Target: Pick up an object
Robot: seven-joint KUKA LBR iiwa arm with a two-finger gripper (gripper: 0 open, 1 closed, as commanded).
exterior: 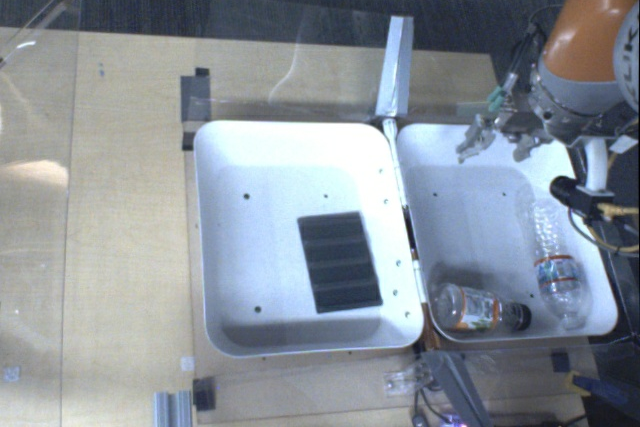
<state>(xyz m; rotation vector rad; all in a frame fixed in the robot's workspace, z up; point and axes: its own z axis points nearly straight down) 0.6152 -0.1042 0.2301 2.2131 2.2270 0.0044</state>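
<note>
The hand (497, 140) hangs at the upper right of the frame, fingers apart and holding nothing; both bottles, one brown-labelled (478, 308) and one clear (556, 270), lie well below it in the right bin (470, 205).

The grey KUKA arm with its orange band (590, 20) reaches in from the right, its bulky wrist poised above the back right corner of the right-hand shallow white bin (470, 235). Below the wrist the two-finger metal gripper (497, 143) hangs over the bin's back edge, its two slim fingers (472, 145) spread apart with nothing between them. Black cables trail beside the wrist.
</note>
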